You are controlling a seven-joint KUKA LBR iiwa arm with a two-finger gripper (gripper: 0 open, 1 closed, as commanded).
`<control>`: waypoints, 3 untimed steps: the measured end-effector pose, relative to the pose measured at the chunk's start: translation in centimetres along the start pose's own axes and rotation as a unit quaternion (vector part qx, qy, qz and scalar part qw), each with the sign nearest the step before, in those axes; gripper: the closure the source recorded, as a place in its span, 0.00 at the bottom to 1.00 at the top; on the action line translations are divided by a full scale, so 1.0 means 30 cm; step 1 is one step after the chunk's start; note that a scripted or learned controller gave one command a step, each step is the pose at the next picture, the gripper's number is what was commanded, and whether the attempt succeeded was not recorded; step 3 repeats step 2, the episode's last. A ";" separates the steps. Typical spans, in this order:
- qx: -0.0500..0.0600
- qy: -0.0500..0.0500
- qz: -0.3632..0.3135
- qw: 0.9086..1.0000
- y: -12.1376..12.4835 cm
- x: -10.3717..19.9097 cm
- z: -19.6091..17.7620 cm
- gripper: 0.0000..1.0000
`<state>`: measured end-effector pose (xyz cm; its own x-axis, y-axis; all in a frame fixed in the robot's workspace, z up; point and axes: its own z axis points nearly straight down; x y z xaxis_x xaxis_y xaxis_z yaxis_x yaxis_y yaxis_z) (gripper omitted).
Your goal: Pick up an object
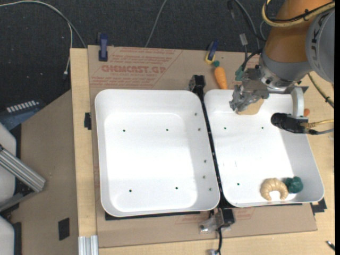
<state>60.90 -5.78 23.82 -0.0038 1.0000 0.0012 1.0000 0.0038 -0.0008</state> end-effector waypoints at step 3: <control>0.000 0.000 -0.001 1.000 -0.123 0.372 0.010 1.00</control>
